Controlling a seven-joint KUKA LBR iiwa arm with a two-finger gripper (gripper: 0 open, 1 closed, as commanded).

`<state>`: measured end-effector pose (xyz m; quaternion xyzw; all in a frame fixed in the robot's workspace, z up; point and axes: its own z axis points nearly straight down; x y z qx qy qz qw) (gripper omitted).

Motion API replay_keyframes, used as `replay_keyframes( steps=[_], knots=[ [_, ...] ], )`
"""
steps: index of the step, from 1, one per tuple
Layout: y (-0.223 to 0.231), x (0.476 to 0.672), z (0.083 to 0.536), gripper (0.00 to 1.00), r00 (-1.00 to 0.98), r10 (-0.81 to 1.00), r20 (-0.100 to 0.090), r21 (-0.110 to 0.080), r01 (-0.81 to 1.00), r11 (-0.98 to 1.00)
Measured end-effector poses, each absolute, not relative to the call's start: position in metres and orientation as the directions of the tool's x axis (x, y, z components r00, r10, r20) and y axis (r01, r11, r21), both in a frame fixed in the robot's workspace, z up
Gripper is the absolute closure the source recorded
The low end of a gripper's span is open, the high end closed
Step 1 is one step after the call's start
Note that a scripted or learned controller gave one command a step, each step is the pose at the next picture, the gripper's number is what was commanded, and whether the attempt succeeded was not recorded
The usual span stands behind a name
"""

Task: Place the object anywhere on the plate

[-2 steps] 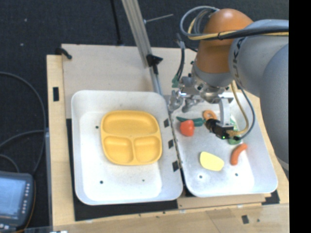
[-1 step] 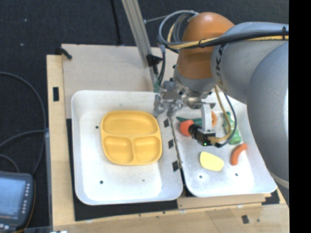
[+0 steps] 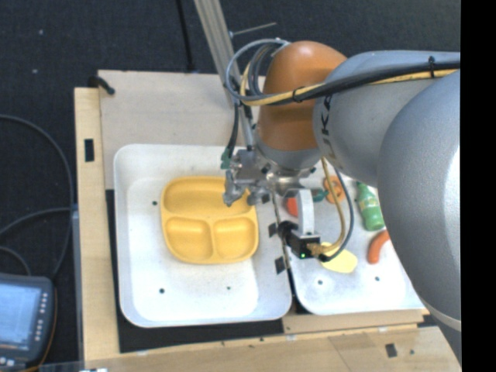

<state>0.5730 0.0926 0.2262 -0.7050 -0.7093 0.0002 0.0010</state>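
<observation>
The yellow plate (image 3: pixel 208 222), split into three compartments, lies in the left white bin (image 3: pixel 139 285). My gripper (image 3: pixel 243 191) hangs over the plate's upper right corner, close to the wall between the two bins. The arm's grey body and orange band cover much of it from above. I can make out nothing held under the gripper. Loose objects lie in the right bin (image 3: pixel 364 297): a green bottle (image 3: pixel 370 208), a red-orange sausage shape (image 3: pixel 377 246), a yellow piece (image 3: pixel 342 262), a small red item (image 3: pixel 292 205) and an orange piece (image 3: pixel 334 189).
The arm hides the upper part of the right bin. A black cable with a small lit unit (image 3: pixel 301 244) dangles over the divider between the bins. A metal rail (image 3: pixel 213 18) rises at the back. The left bin floor around the plate is bare white.
</observation>
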Motion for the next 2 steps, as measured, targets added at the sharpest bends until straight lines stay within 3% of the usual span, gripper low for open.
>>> replay_keyframes(
  steps=[1,2],
  knots=[
    [0.1365,0.5461,0.2435,1.0,-0.008,1.0,0.003,0.0,1.0,0.008],
    [0.1335,0.547,0.2424,0.0,-0.002,1.0,0.002,-0.001,1.0,0.002]
  ],
)
